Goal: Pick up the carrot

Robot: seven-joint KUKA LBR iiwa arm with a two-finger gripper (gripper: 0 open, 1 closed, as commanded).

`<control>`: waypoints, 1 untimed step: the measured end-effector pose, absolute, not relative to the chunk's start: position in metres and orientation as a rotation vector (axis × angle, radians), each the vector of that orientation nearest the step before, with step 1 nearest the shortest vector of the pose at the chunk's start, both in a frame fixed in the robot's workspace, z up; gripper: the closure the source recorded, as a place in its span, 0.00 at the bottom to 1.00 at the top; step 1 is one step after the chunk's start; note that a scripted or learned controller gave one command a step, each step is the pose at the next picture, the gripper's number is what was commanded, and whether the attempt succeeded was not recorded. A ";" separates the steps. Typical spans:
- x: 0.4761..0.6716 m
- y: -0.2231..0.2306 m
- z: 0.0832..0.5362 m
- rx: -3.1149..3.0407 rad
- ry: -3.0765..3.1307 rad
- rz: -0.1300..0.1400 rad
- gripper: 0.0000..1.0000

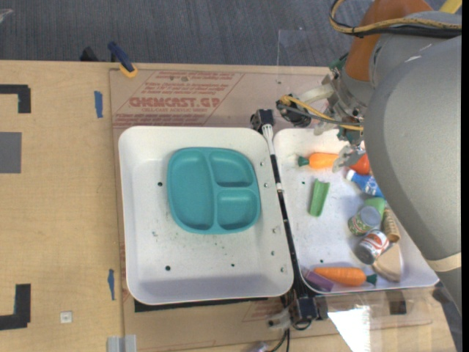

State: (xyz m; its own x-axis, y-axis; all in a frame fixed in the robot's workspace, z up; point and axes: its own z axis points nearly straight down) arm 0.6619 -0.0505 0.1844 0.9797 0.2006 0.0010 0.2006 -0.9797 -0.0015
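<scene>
Camera view gives me both bins from above. The left bin (pixel 139 270) carries a teal divided plate (pixel 214 189), sitting flat near its middle, so I read it as a drop-off spot. The right bin (pixel 308 259) holds the clutter, and there are two carrot-like pieces in it. One carrot (pixel 341 275) lies on its side along the near edge, beside a purple piece (pixel 319 279). A second, shorter carrot (pixel 322 160) lies near the far wall, just beside the tool (pixel 346 156).

A green piece (pixel 318 197) lies between the two, and two small cans (pixel 368 233) crowd the bin's right side, partly under the arm.

The arm (pixel 418 138) comes in from the right, its grey body covering much of that bin, with the orange band (pixel 392 9) high at the back. The wrist points down toward the far carrot. I cannot tell whether the tool has hold of anything; nothing shows it clamped on the carrot, which looks to be resting on the bin floor.
</scene>
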 end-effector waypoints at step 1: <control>0.590 -0.057 0.184 -3.120 -0.357 0.008 0.00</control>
